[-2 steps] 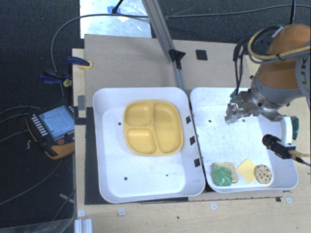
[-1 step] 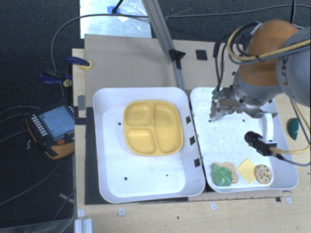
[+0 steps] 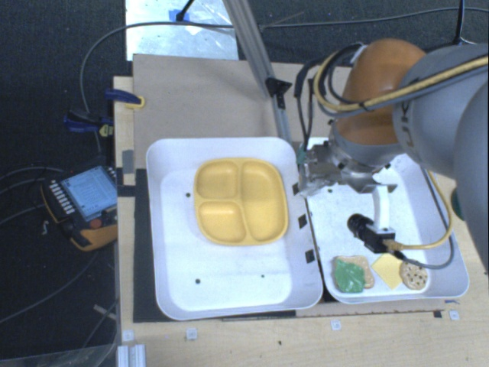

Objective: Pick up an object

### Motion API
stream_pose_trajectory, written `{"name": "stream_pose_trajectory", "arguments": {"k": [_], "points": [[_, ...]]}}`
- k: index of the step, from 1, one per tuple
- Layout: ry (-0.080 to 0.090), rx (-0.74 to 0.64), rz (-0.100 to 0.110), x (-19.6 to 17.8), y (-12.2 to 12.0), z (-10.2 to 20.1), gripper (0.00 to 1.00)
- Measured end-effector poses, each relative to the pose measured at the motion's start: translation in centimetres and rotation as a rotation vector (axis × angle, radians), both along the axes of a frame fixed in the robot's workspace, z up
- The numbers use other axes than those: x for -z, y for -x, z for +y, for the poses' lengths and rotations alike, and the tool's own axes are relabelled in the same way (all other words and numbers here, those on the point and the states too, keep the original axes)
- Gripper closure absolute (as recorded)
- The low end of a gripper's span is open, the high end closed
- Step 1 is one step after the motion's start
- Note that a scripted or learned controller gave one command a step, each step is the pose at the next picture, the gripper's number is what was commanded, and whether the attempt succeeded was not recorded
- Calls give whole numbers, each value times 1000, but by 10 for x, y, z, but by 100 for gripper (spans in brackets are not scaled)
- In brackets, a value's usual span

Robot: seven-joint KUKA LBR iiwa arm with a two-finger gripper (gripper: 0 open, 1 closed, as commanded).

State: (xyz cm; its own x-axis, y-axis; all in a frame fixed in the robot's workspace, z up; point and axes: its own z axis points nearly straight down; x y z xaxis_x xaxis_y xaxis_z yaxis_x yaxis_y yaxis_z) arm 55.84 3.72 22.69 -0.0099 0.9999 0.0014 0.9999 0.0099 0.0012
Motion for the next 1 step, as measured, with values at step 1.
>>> {"name": "stream_pose_trajectory", "arguments": {"k": [1], "points": [[0, 0, 0, -8, 3, 58, 100]]}}
